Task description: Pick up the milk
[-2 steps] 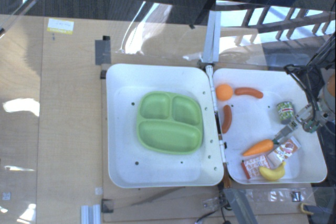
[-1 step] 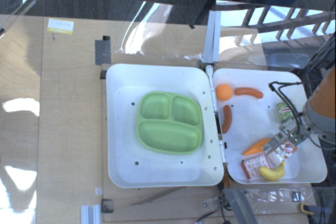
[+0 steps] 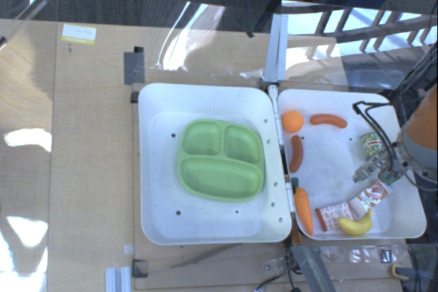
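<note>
The milk (image 3: 370, 200), a small carton with red print, is seen lying tilted on the floor of the right bin (image 3: 328, 154), toward its 5 o'clock corner. At the carton's 7 o'clock a banana (image 3: 356, 224) lies touching or just beside it, and at 9 o'clock a red-and-white packet (image 3: 333, 215) is found, with a carrot (image 3: 303, 208) further out along the bin's left wall. At the carton's 12 o'clock a green-labelled can (image 3: 371, 144) is set. Two sausages (image 3: 328, 121) and an orange (image 3: 293, 121) are placed well apart from it, toward the bin's 11 o'clock. The left bin (image 3: 157, 167) is occupied by a green divided plate (image 3: 222, 159).

The pincer (image 3: 378, 171) is positioned just above the carton's upper end; how far it is parted cannot be told, and nothing is shown held. The task is judged unfinished: the milk is not yet lifted, and the grasp and raise remain.
</note>
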